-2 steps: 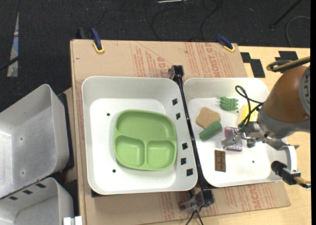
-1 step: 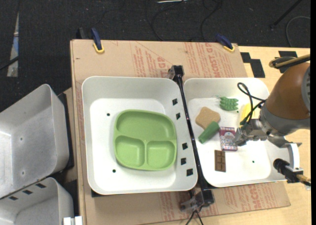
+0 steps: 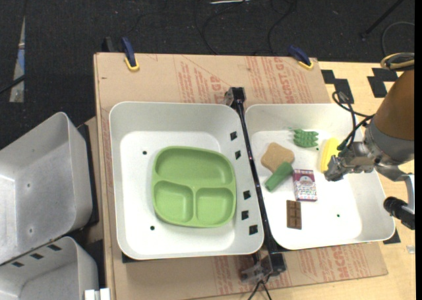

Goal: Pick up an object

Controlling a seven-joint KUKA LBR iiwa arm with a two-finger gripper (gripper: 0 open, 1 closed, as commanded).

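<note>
Now we see our pincer (image 3: 333, 168) low in the right-hand bin, its state unclear; the yellow piece (image 3: 328, 152) lies just beyond it, long axis running away.

— Where does the grey KUKA arm with the orange band (image 3: 401, 111) sit?

— At three o'clock in the camera view, coming in from the right edge, its orange-banded bulk highest and its grey wrist below that, slanting down toward nine o'clock.

— And the two-finger gripper (image 3: 331, 168)?

— At the arm's nine o'clock end, low, pointing left and slightly down. It looks dark and metallic, with black cables looping off the wrist toward twelve o'clock. The tip is too small and blurred to read further.
</note>
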